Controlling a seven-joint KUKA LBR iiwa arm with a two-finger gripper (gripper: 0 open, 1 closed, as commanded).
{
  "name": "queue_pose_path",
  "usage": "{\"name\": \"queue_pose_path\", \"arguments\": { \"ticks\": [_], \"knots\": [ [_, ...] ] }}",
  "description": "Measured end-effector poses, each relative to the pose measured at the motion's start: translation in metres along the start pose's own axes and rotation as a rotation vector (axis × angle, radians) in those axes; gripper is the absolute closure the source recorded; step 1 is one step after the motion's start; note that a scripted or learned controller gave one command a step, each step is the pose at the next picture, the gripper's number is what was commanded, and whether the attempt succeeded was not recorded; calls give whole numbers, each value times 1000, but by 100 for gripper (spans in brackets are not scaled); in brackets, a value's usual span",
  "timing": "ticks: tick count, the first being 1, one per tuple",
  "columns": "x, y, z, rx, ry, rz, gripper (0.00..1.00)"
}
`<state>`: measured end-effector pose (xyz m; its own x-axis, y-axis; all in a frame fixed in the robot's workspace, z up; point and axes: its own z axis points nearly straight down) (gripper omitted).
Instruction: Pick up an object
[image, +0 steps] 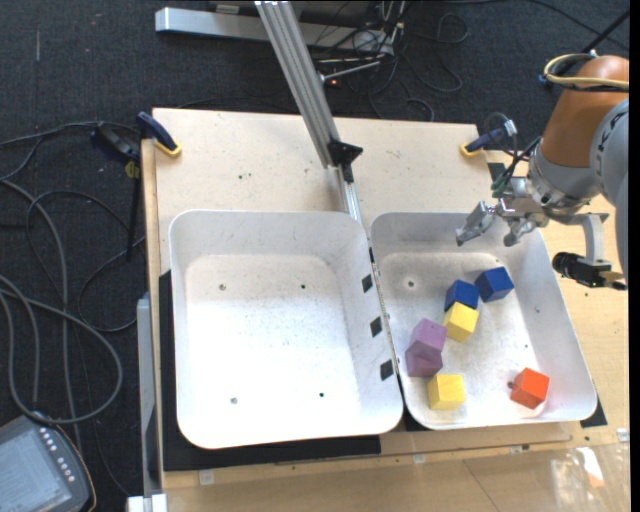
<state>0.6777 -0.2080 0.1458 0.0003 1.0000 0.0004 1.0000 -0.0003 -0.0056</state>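
Hovering over the right bin (560, 300), the claw (497, 230) has its fingers spread and holds nothing. Six blocks lie below it: two blue, two yellow, one purple, one orange

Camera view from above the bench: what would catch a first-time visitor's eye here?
Probably the bright blocks clustered in the right bin: two blue cubes, a yellow cube, a purple block, another yellow cube and an orange block near the corner. Above them, the grey and orange arm reaches in, its pincer open over the bin's far edge, holding nothing.
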Motion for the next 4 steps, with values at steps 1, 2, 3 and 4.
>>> {"name": "queue_pose_path", "arguments": {
  "ticks": [1,2,3,4],
  "knots": [
    [1,-1,54,-1,0,-3,0],
    [1,2,38,-10,-3,-4,100],
    [10,-2,-16,-14,-3,-3,100],
    [4,-2,-80,-16,-4,-1,100]
  ]
}}
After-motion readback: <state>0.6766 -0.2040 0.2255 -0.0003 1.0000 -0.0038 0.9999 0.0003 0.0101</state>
